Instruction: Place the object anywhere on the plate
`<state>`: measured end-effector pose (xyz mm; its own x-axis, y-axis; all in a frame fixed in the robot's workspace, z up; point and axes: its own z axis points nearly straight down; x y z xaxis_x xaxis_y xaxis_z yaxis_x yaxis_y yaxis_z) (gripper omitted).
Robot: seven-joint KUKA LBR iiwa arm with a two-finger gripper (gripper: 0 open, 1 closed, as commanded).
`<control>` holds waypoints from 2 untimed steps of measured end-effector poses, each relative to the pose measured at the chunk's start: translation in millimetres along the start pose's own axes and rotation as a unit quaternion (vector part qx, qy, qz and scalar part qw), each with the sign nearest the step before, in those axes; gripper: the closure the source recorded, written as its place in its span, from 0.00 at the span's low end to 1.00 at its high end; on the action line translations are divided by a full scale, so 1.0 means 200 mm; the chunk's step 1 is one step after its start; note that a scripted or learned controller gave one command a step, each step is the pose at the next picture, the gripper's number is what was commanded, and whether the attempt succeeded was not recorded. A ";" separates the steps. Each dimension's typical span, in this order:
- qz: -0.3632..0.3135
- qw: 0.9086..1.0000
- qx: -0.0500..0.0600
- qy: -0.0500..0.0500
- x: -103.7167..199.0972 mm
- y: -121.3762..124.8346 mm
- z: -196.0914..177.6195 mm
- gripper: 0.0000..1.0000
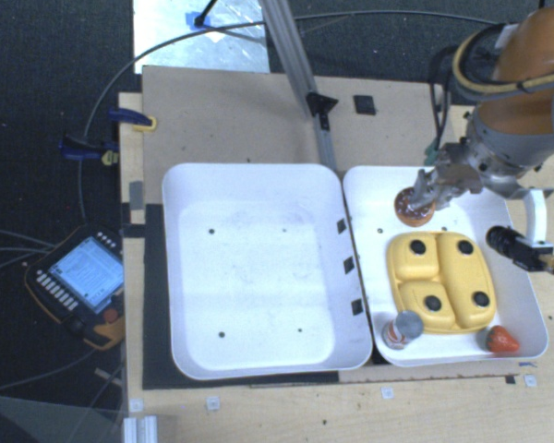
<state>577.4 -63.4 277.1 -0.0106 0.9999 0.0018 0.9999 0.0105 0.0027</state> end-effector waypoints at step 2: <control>0.000 1.000 0.001 0.000 0.52 0.11 0.17 1.00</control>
<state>598.6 40.9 243.7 -0.0104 0.9999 0.0018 0.9999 0.0104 0.0009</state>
